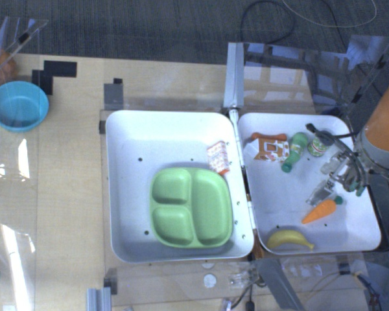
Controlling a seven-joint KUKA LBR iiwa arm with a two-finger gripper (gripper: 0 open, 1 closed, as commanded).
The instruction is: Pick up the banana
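Nearest the camera, along the front wall of the right bin (373, 238), lay the banana (290, 239), yellow and on its side, curving with its ends toward the front corner.

Going from the left: a blue bowl (18, 105) sat on the bench (65, 193), well apart from both bins. The left bin (123, 173) held a green divided plate (192, 207) in its front half, and a small red-and-white packet (218, 157) lay just behind the plate near the wall between the bins. In the right bin, an orange-and-white carton (269, 147) lay near the back left, with a green bottle (294, 151) tilted beside it. A carrot (321, 210) lay right of centre, slanting, between the banana and the gripper (338, 177).

The gripper hung over the right half of the right bin, just behind the carrot's leafy end. Nothing showed between its fingers; whether they were parted or closed could not be told. The banana lay in front and to the left of it, apart, with the carrot partly between them.

Bare white floor lay left of the banana and behind it; the front wall ran just beside it.
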